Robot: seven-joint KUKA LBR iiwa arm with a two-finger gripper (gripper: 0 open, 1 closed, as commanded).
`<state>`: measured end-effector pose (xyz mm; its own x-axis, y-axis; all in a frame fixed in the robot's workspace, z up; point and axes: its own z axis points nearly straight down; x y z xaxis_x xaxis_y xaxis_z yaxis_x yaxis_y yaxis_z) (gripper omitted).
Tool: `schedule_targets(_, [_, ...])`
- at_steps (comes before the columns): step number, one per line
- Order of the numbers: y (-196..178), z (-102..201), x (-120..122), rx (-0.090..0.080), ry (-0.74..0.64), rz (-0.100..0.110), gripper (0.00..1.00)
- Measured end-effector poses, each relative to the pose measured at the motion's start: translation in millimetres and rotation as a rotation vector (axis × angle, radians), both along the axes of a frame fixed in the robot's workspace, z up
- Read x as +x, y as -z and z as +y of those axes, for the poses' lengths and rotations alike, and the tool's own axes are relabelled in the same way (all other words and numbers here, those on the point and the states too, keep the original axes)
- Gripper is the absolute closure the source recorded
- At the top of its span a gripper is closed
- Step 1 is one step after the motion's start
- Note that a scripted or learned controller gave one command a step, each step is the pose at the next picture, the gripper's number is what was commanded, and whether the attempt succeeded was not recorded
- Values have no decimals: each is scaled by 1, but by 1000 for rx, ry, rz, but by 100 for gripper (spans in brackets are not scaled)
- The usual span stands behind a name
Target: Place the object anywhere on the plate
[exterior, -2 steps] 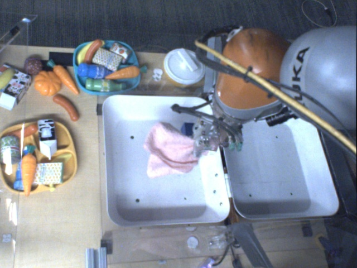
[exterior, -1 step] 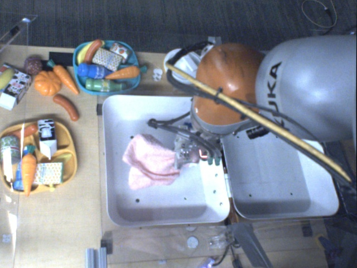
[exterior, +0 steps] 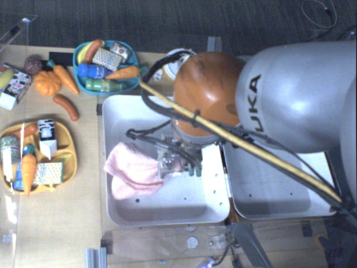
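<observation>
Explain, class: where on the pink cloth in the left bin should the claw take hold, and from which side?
Probably the raised fold along the pink cloth's right edge, coming straight down from above. The cloth lies crumpled and low on the left bin's floor, so a side approach has nothing to catch. That fold lies beside the claw.

A blue bowl (exterior: 106, 66) sat on the wooden counter (exterior: 83, 149), just beyond the far left corner of the left white bin (exterior: 167, 214). It held toy food: a carrot, a blue bottle and small printed boxes. Left of the bowl lay a small orange pumpkin (exterior: 47, 83), a loose carrot (exterior: 68, 79) and a red sausage (exterior: 67, 107). Nearer the camera from the bowl sat a yellow divided tray (exterior: 66, 149) with more toy food. Right of the left bin stood a second white bin (exterior: 279, 208).
</observation>
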<state>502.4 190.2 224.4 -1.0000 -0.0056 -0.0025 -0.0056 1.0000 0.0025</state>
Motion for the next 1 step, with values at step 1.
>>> schedule_targets(1, [0,0,0,0,0,-1,0])
